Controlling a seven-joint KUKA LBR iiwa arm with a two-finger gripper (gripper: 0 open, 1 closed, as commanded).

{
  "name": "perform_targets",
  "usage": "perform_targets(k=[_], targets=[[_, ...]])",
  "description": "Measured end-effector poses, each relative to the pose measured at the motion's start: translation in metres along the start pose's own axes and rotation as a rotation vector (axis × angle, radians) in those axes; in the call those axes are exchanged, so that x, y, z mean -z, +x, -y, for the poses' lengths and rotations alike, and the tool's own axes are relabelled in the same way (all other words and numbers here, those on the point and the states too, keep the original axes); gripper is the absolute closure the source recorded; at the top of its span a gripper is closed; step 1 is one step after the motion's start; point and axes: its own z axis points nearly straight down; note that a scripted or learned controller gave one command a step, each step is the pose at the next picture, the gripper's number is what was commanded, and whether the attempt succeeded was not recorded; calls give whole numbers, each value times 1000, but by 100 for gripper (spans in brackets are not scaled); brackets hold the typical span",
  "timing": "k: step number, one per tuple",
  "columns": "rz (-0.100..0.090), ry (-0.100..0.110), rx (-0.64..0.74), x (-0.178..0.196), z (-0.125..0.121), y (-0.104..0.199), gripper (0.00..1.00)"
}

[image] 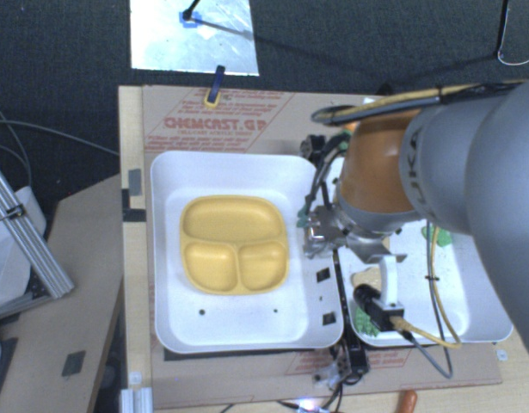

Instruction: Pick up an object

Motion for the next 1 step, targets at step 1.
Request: perform_targets(k=[1], targets=[[0,-4,1,11,-2,-1,100]])
